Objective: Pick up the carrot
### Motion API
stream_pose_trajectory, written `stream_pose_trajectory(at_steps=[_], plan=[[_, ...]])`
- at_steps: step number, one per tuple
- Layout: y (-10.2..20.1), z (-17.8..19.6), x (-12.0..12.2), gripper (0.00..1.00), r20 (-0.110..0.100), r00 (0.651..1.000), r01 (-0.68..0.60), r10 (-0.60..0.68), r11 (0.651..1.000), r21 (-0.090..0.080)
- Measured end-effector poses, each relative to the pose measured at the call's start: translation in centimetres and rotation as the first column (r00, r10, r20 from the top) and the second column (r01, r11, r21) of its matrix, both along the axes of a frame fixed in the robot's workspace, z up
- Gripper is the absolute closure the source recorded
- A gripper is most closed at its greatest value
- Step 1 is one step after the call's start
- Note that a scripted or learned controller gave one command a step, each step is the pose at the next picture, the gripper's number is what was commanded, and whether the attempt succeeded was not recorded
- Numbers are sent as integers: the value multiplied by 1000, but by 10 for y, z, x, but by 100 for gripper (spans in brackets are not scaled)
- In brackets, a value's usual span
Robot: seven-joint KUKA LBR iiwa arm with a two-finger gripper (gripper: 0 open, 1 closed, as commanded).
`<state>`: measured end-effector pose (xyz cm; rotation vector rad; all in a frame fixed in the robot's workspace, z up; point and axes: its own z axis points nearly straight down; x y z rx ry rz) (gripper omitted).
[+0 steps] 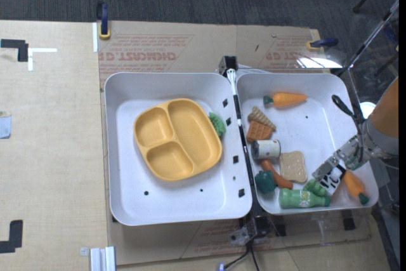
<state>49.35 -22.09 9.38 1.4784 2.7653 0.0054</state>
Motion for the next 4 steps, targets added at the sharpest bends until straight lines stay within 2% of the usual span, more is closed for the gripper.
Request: stream_pose_trajectory(at_steps=[1, 4], plan=[[5, -2, 2, 0, -3, 972, 235, -235, 972, -1], [5, -2, 2, 0, -3, 972, 237, -237, 972, -1]])
